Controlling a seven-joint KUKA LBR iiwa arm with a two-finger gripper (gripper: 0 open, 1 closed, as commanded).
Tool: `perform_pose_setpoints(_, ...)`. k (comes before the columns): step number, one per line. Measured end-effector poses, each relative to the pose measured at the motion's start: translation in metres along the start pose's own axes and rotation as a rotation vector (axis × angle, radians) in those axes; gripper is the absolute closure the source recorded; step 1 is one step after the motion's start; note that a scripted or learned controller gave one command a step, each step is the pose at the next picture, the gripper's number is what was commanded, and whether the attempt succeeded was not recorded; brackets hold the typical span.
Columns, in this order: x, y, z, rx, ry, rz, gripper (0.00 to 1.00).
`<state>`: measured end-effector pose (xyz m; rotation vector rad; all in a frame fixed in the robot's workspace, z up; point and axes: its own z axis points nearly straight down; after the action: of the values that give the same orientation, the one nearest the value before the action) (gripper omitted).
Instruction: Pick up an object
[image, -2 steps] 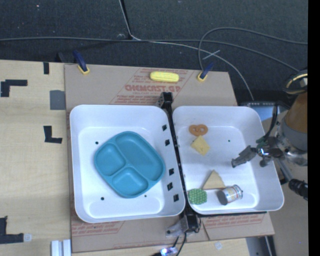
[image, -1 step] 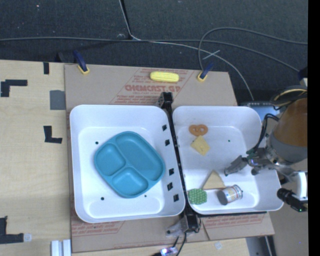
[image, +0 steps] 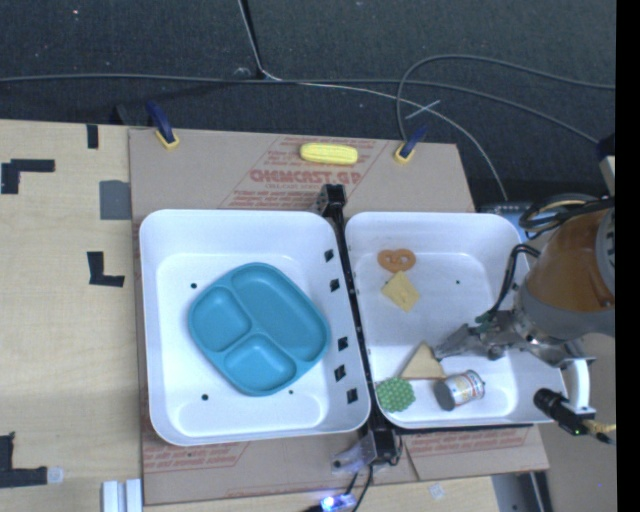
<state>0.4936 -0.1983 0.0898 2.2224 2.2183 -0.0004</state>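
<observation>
The right bin (image: 500, 228) holds several small objects. A brown pretzel (image: 396, 260) lies near its back, with a pale yellow cheese square (image: 402, 292) just in front of it. A tan wedge (image: 424, 364), a green round piece (image: 395, 395) and a small metal can (image: 459, 389) on its side lie along the bin's front. My gripper (image: 468, 342) reaches in from the right, low over the bin, just above the can and beside the wedge's tip. I see nothing held in it.
The left bin (image: 160, 300) holds a blue divided plate (image: 258, 327). A yellow corn cob (image: 328, 153) lies on the cardboard behind the bins. The black divider (image: 345, 310) runs between the bins. The arm's orange-banded body (image: 570, 285) stands over the right bin's right edge.
</observation>
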Motion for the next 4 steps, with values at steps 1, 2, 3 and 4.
perform_pose_setpoints(1,0.000,0.000,-0.011,0.000,0.000,-0.003,1.00)
perform_pose_setpoints(2,0.003,0.004,-0.054,-0.001,0.001,-0.003,1.00)
perform_pose_setpoints(3,0.003,0.005,-0.106,-0.003,0.000,-0.003,1.00)
perform_pose_setpoints(4,0.060,0.017,-0.117,0.000,0.003,-0.009,1.00)
